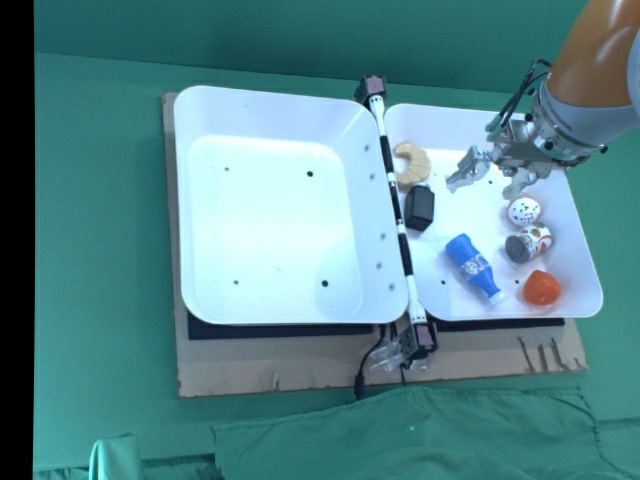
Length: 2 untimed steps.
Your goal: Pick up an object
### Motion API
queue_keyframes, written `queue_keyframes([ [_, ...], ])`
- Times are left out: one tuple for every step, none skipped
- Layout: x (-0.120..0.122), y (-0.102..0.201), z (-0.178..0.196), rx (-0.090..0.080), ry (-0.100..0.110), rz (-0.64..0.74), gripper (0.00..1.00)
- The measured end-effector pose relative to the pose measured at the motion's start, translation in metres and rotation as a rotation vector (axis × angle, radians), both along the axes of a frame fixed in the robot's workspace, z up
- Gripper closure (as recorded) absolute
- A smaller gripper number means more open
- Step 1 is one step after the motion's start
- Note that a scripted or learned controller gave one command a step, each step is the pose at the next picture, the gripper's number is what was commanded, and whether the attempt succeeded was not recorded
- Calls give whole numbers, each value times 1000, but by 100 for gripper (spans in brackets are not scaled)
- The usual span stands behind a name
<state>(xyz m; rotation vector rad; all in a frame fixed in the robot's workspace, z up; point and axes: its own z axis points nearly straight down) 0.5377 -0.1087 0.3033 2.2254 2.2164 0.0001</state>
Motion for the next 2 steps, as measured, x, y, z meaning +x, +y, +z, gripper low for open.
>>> queue_keyframes([
  [0,0,0,0,0,0,0],
  [1,-1,-62,0,5,-1,0],
])
